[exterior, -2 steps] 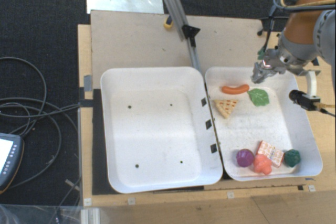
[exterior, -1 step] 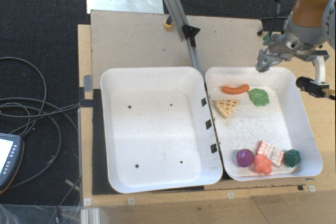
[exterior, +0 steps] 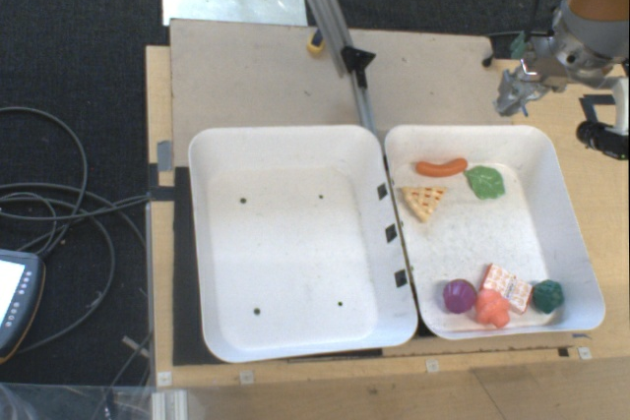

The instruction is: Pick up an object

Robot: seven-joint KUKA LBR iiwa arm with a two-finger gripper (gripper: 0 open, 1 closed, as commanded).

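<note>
The right bin (exterior: 551, 211) holds several toy foods. An orange sausage (exterior: 440, 167), a green leafy piece (exterior: 485, 182) and a yellow waffle wedge (exterior: 423, 203) lie near its back. A purple ball (exterior: 459, 295), an orange-red piece (exterior: 492, 308), a red-and-white box (exterior: 507, 287) and a dark green piece (exterior: 547, 295) cluster at its front. My gripper (exterior: 514, 101) hangs above the bin's back rim, up and to the right of the green piece, apart from every object. Nothing is visibly held.
The left bin (exterior: 285, 241) sits beside the right one, with a row of black clips (exterior: 391, 233) between them. A slanted metal pole (exterior: 330, 0) crosses the back of the bench. Cables and a pendant (exterior: 15, 295) lie on the floor at left.
</note>
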